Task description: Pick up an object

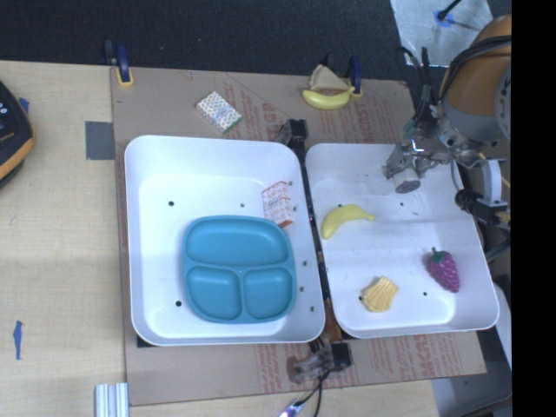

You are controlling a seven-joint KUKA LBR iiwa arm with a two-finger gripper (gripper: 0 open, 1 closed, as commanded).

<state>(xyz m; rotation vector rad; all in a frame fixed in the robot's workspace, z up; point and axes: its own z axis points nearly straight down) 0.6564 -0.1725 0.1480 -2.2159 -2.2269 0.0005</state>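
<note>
In the right shallow white bin (486, 320), three loose things to choose from. Near the bin's left wall, a small yellow plastic banana (346, 220), lying flat, curved, tip toward the middle. Toward the near right corner, a purple toy bunch of grapes (443, 270), stem end up the view. Between the two and closer to the front rim, a pale yellow crinkled piece (380, 294). All three well apart from each other, none lifted.

Over the far part of the same bin, the metal two-finger gripper (405, 181), at the end of the grey arm with the orange band (478, 76), reaching in from the right. Nothing seen held in it. Apart from the banana, farther still from the grapes. Open or closed: cannot tell from this angle.

In the left shallow white bin (143, 233), a blue plastic divided plate (239, 268) with three compartments, and just beyond its far right corner a small red-and-white packet (278, 202) near the bin's right wall.

Beyond the bins, on the brown board of the surface (165, 102): a second yellow banana (327, 99) beside a blue clamp (354, 72), and a small patterned square packet (218, 110).
</note>
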